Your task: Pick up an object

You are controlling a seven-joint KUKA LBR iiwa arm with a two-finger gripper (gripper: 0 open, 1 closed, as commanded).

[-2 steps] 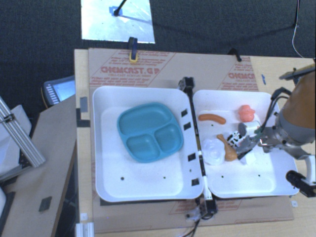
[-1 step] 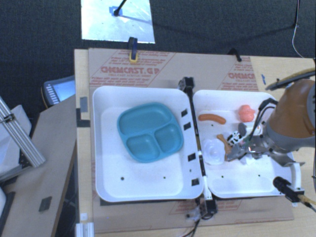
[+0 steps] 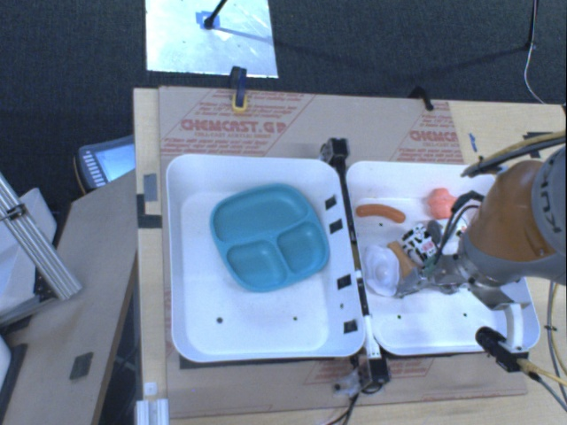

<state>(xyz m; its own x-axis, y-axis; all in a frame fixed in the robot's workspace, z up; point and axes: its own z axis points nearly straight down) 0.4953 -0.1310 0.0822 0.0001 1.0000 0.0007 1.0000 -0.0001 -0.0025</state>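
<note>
Two bins sit side by side on the tabletop (image 3: 292, 122). A divided tray (image 3: 270, 235) lies in the left bin (image 3: 190, 264). The right bin (image 3: 425, 330) holds a sausage (image 3: 381, 211), a ball (image 3: 440, 202) and, perhaps, a cup (image 3: 383, 268).

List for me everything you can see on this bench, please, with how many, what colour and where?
Bins: two, white, side by side on the bench.
Divided plate: one, blue-green, in the left bin, three compartments.
Sausage: one, orange-brown, upper part of the right bin.
Round pink thing: one, pink-orange, upper right of the right bin.
Clear cup-like thing: one, see-through, right bin near the divider.
Black-and-white patterned thing: one, right bin, beside the arm; too small to identify.
Cardboard sheet: one, tan with red print, under the bins.
Arm: one, grey with orange band, over the right bin.
Gripper: one, low by the clear thing.
</note>
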